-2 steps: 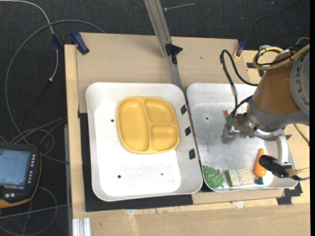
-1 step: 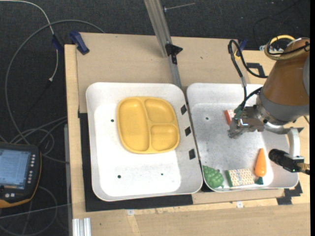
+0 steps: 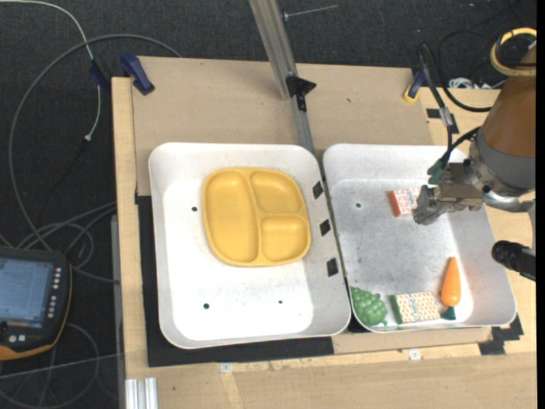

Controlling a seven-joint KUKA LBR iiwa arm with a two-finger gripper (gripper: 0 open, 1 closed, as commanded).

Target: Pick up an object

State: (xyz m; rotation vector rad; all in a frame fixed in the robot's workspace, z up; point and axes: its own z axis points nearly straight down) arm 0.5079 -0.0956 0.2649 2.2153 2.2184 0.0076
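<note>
We see the claw (image 3: 428, 209) hovering in the right bin (image 3: 375, 254), a red packet (image 3: 401, 202) just beside it (perhaps touching); its grip state we cannot tell.

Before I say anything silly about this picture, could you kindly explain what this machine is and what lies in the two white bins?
This is one camera fixed above a bench, looking down at a slant. The grey robot arm with an orange band reaches in from the right; its two-finger gripper hangs over the right shallow white bin, next to a small red and white packet. I cannot tell whether it holds anything. Along that bin's near edge lie an orange toy carrot, a patterned little box and a green bumpy toy. The left shallow white bin holds a yellow plastic divided plate.
</note>
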